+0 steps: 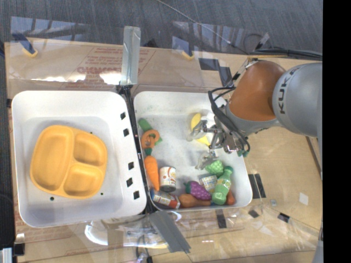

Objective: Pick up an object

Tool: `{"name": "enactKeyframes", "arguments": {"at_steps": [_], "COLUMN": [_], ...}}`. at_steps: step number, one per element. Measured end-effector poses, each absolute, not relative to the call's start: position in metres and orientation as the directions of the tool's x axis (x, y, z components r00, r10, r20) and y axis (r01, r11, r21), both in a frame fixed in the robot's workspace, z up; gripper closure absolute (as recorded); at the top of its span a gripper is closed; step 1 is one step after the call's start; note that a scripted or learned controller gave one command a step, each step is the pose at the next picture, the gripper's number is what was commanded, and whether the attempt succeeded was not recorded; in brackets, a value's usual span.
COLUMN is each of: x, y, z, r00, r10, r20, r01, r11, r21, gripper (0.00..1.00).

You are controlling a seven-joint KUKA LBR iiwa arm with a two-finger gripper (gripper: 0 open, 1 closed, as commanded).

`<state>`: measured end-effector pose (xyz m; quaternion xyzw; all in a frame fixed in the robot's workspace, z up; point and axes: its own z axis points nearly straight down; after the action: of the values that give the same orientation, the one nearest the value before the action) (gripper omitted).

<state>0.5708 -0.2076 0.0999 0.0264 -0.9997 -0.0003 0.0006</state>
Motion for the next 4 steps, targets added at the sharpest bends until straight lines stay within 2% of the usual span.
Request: {"name": "enactKeyframes", "arguments": {"at_steps": [1,2,3,4], "x": [0.632,0.634,0.660,0.631], "y": [-0.190,-0.190,-0.157,-0.120], "z": [0.093,0.106,0.226,0.166], "r00": [-0.999,-0.999,-1.000,-0.996], "r10": [-0.038,-0.043,0.010,-0.092], "r20": [-0.003,-0.007,-0.013,0.001], "r01": [-0.038,-0.043,0.010,-0.092], "r11": [0.999,0.999,1.000,0.996], "r21": [0.001,-0.002,-0.003,0.001], "gripper": [0.00,1.00,1.00,1.00]}}
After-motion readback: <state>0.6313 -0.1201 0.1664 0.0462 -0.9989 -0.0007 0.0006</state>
